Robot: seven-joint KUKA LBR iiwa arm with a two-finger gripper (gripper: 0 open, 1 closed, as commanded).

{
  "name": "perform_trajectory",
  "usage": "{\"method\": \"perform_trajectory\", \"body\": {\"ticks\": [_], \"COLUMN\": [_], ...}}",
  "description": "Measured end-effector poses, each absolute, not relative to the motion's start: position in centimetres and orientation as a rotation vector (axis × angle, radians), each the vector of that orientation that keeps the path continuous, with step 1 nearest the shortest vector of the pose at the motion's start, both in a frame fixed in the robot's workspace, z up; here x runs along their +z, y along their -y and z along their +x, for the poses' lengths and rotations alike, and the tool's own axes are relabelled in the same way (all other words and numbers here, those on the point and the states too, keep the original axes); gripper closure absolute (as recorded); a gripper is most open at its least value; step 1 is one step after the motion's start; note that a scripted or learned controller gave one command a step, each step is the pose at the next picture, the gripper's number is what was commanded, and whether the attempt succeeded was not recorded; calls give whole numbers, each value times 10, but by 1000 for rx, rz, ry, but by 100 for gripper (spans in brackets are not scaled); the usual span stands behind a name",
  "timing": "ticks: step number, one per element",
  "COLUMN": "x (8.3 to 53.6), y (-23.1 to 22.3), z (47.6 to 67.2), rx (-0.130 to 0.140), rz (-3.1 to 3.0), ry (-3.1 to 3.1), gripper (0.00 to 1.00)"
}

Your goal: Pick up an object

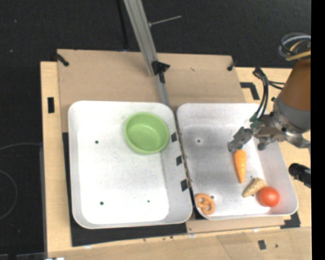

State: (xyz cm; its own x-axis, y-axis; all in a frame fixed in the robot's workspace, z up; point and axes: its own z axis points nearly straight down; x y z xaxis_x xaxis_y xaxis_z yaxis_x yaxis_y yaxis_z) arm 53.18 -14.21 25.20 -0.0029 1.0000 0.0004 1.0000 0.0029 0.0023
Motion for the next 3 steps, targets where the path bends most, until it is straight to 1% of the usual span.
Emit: {"method": "perform_trajectory", "body": {"ticks": [1, 2, 3], "x": [252, 193, 149], "y": [142, 152, 147], "z": [532, 529, 529], "rx": [4, -7, -6], "rz": [2219, 2225, 2225], "ry": [-2222, -2221, -2220], "gripper": [0, 0, 0]}}
